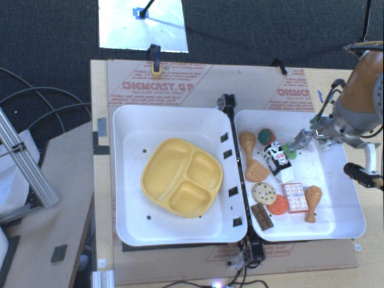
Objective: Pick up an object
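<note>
You have 2 shallow white bins on the bench. The left bin (129,131) holds a smooth yellow plastic tray (182,177) with rounded corners and 3 moulded compartments. The right bin (345,212) holds the small toy food: a tan drumstick (247,144) at its left wall, a wedge-shaped orange-brown slice (257,171), a round speckled cookie (263,192), a dark brown chocolate bar (261,216), a flat red disc (278,205), a boxy red-and-white carton (294,197), and a second drumstick (312,201) toward the front. Behind them sit a small green and red rounded piece (266,136) and a black-and-white cow-patterned block (276,156). The gripper (298,141) reaches in from the right, low over the right bin, just beside the cow-patterned block. You cannot tell how the gripper is set, or whether it touches anything.
</note>
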`<state>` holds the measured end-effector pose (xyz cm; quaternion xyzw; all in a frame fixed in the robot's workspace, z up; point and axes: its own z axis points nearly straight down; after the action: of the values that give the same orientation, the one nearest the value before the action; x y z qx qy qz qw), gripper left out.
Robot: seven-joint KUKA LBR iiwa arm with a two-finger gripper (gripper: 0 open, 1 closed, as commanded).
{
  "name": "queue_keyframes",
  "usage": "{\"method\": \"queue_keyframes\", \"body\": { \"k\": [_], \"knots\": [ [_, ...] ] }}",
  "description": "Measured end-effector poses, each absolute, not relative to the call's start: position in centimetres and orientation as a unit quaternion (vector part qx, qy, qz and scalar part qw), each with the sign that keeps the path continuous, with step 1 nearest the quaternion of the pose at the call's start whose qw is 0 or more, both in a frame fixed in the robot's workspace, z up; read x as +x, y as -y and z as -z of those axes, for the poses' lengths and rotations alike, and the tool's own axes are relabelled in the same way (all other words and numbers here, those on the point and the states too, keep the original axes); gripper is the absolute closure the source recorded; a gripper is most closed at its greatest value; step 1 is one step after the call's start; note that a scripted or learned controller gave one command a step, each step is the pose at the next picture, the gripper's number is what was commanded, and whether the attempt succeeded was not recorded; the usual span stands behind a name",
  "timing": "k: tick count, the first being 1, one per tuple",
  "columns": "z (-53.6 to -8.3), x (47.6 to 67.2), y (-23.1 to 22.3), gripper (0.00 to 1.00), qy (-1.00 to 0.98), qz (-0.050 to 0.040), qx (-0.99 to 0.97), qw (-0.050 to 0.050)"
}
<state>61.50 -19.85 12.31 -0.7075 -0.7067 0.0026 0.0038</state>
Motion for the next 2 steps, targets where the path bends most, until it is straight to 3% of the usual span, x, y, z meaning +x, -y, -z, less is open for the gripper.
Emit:
{"method": "queue_keyframes", "body": {
  "k": [1,2],
  "knots": [
    [-11.6,53.6,18.7,0.0,0.707,-0.0011,-0.708,0.002],
    [-8.8,49.0,18.8,0.0,0.707,0.0046,-0.708,-0.005]
  ]
}}
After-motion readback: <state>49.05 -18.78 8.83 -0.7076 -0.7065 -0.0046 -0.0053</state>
